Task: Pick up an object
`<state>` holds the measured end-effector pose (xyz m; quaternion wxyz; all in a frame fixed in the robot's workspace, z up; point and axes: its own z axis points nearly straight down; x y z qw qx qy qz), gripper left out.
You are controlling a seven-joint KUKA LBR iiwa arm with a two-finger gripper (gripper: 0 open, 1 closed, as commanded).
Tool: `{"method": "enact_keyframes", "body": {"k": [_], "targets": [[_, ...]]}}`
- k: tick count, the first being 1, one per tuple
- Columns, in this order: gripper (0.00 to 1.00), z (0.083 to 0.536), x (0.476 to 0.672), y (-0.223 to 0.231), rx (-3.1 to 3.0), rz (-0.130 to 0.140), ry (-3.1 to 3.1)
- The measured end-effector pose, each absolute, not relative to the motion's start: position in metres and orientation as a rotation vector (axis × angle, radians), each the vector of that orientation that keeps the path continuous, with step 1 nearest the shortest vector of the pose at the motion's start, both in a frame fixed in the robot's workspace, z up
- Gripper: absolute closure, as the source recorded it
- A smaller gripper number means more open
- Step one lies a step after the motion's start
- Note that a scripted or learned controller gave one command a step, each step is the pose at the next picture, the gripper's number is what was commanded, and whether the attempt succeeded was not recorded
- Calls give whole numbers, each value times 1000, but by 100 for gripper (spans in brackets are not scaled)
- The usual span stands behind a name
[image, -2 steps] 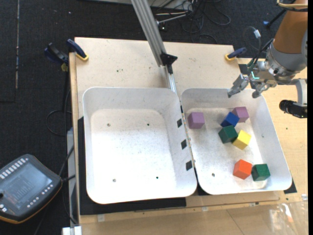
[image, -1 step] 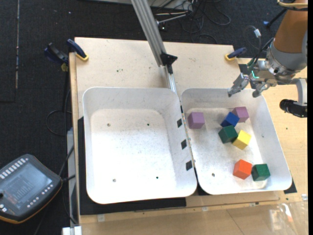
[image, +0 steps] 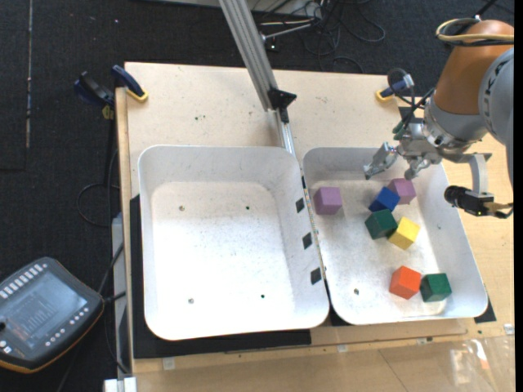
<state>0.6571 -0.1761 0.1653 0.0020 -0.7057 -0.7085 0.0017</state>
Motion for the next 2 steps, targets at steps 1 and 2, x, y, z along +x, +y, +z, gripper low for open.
{"method": "enact_keyframes", "body": {"k": [1, 2], "targets": [[0, 126, 666, -177, -2229, -9, -2232], [0, 121, 668, -178, -2232, -12, -2235]]}}
